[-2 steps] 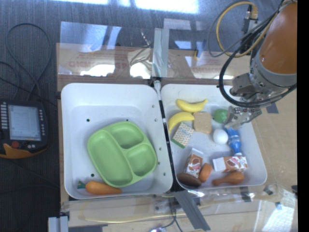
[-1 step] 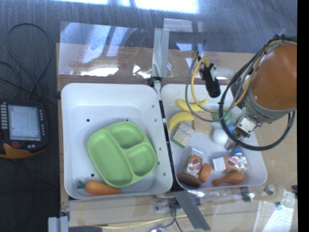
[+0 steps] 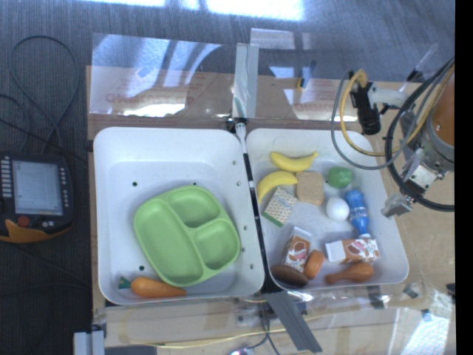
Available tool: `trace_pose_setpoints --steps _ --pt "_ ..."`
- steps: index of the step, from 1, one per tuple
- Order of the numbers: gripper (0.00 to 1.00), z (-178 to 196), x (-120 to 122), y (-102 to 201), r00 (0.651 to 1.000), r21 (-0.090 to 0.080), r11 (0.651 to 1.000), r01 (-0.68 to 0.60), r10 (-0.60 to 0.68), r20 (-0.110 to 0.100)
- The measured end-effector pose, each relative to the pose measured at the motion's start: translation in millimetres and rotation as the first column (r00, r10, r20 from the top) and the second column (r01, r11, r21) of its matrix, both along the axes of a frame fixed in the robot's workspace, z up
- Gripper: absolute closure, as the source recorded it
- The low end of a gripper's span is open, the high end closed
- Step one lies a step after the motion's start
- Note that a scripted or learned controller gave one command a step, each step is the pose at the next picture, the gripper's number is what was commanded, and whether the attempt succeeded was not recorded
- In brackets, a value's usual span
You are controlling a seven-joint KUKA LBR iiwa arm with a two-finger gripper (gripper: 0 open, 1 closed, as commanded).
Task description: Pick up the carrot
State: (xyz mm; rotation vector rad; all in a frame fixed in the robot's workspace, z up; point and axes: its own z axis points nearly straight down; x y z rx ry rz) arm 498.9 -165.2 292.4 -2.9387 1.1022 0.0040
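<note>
We see carrot (image 3: 154, 288) lying flat in left bin (image 3: 118, 154), at near-left corner, touching near rim of green divided plate (image 3: 187, 234). Our end effector (image 3: 397, 205) hangs just outside right bin's (image 3: 392, 272) right wall, well apart from carrot. Clenched or released, we cannot tell.

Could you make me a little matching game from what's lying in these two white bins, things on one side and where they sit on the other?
Things:
1. long orange carrot
2. light green divided plastic plate
3. small white ball
4. two yellow bananas

Places:
A. middle of the left bin
B. top of the right bin
C. bottom left corner of the left bin
D. right bin, beside the blue bottle

Pairs: 1-C, 2-A, 3-D, 4-B
</note>
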Motion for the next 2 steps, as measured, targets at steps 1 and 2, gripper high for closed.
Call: trace_pose_setpoints --steps 1,2 --pt "1.0 -41 9 -10 0.976 0.001 0.976 0.219 -0.219 -0.005" --pt "1.0 36 -14 -22 0.992 -0.001 0.992 0.13 -0.13 0.004"
